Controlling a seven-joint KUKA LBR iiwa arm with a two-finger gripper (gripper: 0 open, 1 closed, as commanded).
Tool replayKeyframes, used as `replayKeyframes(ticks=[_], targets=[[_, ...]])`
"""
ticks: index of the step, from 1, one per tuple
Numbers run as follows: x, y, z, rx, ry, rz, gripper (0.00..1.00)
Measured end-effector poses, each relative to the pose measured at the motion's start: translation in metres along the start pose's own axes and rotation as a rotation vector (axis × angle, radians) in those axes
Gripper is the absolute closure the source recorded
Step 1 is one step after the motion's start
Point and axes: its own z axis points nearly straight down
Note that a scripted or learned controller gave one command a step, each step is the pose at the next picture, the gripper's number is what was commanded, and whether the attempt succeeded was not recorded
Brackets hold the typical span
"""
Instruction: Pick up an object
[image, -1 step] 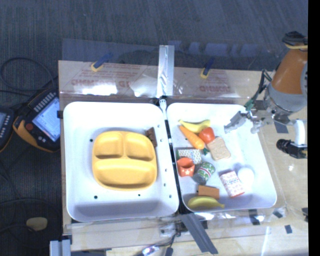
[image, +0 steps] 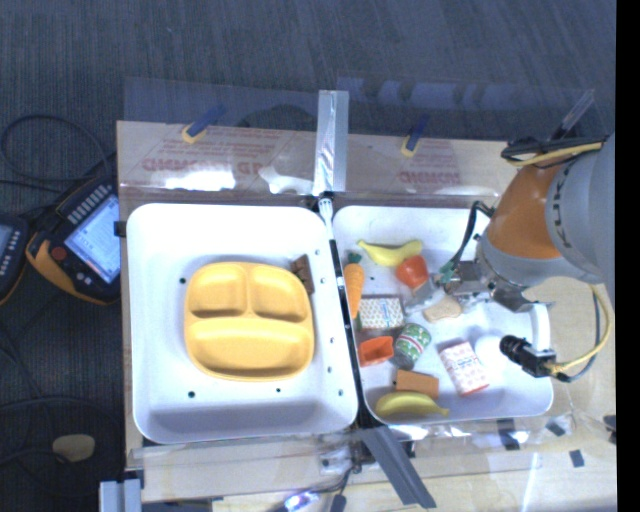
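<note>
Reaching in from 3 o'clock, arm (image: 560, 215) bends down over right bin (image: 520, 400); orange band above wrist. Gripper (image: 455, 285) low at bin centre, near tomato (image: 411, 271) and tan block (image: 441, 309); finger spread hidden, cannot tell. Bananas: two, at 12 (image: 390, 250) and 6 o'clock (image: 408, 404). Carrot (image: 353, 284): one, at 9. Can (image: 411, 343): one. Left bin (image: 150, 330): one yellow tray (image: 248, 320).
</note>
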Motion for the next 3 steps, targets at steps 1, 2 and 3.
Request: replayKeyframes(ticks=[1,2,3], targets=[[0.001,0.001,-0.009,-0.001,0.003,0.0,1.0],[0.04,0.028,-0.108,0.011,0.001,0.076,1.0],[0.04,0.028,-0.108,0.011,0.001,0.077,0.0]])
